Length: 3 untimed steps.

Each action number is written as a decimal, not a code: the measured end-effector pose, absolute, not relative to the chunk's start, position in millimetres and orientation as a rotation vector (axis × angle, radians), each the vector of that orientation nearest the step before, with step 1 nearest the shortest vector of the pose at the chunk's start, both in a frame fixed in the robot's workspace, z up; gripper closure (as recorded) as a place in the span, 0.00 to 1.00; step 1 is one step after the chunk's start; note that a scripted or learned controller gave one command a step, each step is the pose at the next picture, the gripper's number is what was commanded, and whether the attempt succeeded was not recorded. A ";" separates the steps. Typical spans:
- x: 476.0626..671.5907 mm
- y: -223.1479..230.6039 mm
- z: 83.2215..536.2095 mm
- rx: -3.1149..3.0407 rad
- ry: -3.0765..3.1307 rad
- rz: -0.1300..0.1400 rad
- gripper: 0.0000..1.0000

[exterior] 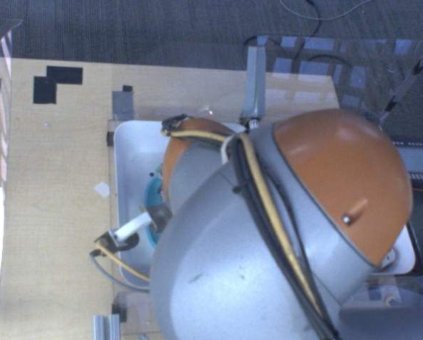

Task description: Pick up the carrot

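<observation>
Pale wood bench (55, 190); glossy white bin (130, 154); rounded grey-orange arm (282, 246) overhead; pincer state unclear.

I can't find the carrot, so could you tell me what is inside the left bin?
In the left bin a teal object shows beside the arm. The arm covers most of the bin floor, so whether a carrot lies there cannot be seen.

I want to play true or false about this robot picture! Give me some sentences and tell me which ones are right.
1. The robot arm is grey with an orange part. True.
2. The arm leans over a white bin. True.
3. The bench is bright red. False: it is pale wood.
4. Cables run along the arm. True.
5. The arm is far from the bins. False: it hangs right over them.
</observation>
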<state>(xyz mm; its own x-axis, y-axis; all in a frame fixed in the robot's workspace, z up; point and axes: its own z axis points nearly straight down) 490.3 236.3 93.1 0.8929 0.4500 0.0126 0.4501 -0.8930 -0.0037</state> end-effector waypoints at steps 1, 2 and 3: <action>490.9 237.5 103.7 -3.046 -0.735 -0.019 1.00; 492.0 234.0 94.0 -2.526 -1.872 -0.023 1.00; 551.7 167.5 94.2 -2.888 -1.200 -0.024 1.00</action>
